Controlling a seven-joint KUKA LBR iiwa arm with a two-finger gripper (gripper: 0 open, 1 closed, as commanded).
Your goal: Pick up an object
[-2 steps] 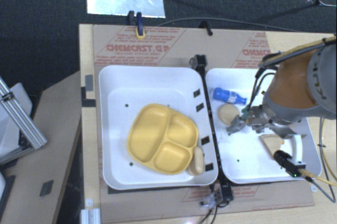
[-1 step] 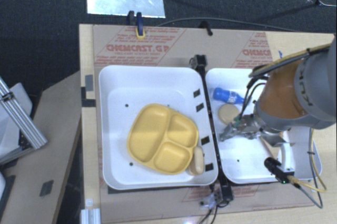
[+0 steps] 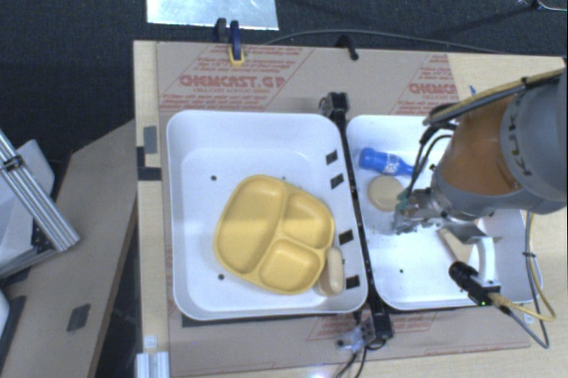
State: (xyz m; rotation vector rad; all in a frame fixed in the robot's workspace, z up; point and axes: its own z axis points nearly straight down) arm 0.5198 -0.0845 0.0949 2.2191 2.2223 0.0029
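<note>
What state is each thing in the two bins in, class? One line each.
Yellow tray: right way up in the left bin, compartments bare.
Beige lump: resting against the tray's near corner.
Blue item: lying flat in the right bin.
Tan disc: lying flat near the blue item.
Pincer: low over the right bin.

Yellow divided plastic tray lies flat in the left bin; beige oval piece touches its near-right edge; blue bottle and tan disc lie in the right bin.

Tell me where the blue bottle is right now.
The blue bottle lies in the right bin, near its back-left corner, just behind a round tan disc.
</note>
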